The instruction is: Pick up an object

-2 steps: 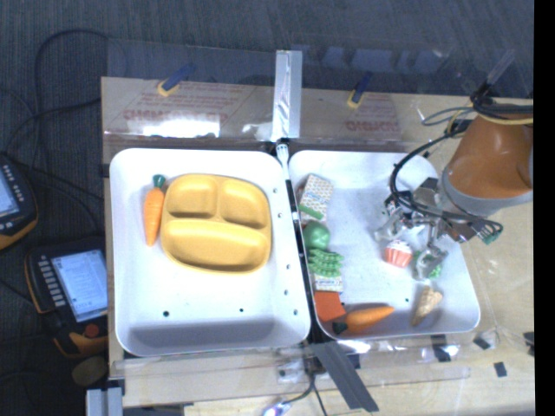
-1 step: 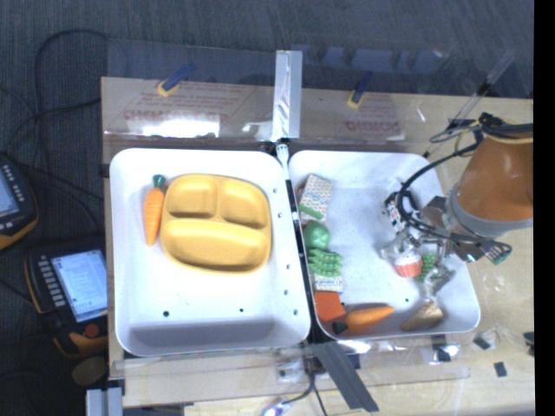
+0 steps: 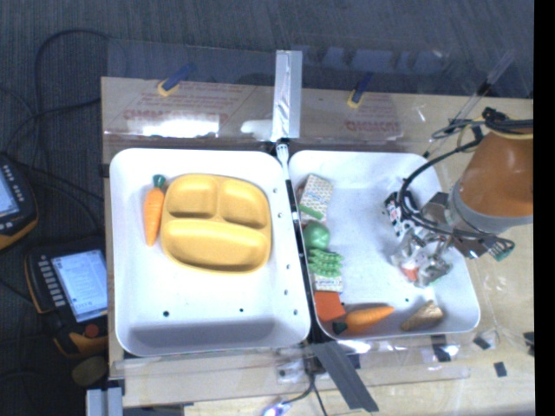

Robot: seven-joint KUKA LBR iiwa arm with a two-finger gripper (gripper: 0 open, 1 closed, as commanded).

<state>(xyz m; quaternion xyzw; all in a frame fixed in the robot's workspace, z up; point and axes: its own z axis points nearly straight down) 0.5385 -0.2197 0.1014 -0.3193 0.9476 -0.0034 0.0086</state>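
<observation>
My gripper (image 3: 420, 261) is lowered into the right bin (image 3: 364, 176), at its right side, below the orange band of the arm (image 3: 499, 176). A small red and white thing (image 3: 410, 272) lies right at its tip; whether it is held is not clear. Along the bin's left wall lie a patterned box (image 3: 314, 198), a green round piece (image 3: 316, 235) and a green pea pod (image 3: 326, 262). At the front of the bin are an orange-red block (image 3: 328, 304), a carrot (image 3: 369, 317) and a brown bread wedge (image 3: 423, 316).
The left bin (image 3: 199, 323) holds a yellow divided tray (image 3: 217, 222) and a second carrot (image 3: 153, 211) beside its left edge. Black cables (image 3: 434, 159) loop above the gripper. A metal divider post (image 3: 287, 94) stands behind the two bins.
</observation>
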